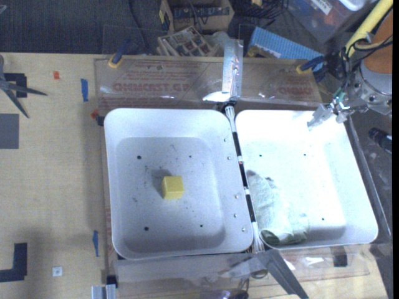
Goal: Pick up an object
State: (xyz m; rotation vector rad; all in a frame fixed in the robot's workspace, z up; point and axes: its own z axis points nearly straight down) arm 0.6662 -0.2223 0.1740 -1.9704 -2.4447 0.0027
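Note:
A small yellow block lies near the middle of the left bin. A rolled, greyish-white cloth rests along the left wall of the right bin, reaching down to its front left corner. My gripper hangs over the far right corner of the right bin, well away from both the cloth and the block. Nothing shows in its grasp. The arm comes in from the upper right.
A clear plastic wall runs behind both bins, with a metal strip at the middle. Cables and boxes are heaped beyond it. A low divider separates the bins. Wooden bench top lies to the left.

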